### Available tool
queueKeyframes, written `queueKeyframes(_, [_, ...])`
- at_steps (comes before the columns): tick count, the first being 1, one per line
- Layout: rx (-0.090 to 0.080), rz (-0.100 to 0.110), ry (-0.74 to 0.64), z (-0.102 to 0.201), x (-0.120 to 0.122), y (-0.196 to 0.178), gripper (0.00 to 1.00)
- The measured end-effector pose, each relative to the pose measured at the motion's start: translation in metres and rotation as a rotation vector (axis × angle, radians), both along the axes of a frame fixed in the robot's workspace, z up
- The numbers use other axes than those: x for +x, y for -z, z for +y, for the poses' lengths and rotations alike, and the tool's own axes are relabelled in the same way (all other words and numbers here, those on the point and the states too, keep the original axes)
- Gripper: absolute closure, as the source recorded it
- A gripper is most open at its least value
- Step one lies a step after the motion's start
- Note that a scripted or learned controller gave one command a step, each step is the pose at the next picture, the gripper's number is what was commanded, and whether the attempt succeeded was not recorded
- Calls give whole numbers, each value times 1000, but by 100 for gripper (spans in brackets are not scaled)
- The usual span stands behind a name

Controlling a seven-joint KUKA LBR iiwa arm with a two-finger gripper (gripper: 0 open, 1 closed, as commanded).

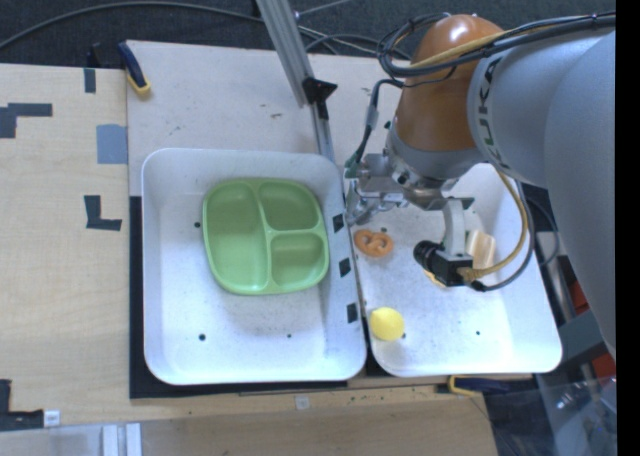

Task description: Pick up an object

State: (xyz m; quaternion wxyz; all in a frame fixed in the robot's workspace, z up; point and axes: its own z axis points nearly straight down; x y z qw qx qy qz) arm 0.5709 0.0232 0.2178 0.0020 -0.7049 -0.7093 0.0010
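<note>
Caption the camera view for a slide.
KUKA arm reaches over the right bin near a pretzel and yellow ball; green tray in left bin.

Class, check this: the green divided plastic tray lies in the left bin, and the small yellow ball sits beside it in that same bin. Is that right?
Not quite. The green divided plastic tray lies in the left bin, but the small yellow ball sits in the right bin, as the camera view shows.

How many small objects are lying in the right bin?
2 can be seen. An orange pretzel-shaped piece lies near the left wall of the right bin, and a yellow ball lies lower, toward the front. The arm covers part of the bin, so more may be hidden.
</note>
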Motion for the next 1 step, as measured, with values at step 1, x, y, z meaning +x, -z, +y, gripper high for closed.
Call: queueKeyframes(1, [1, -2, -1, 50, -17, -13, 100])
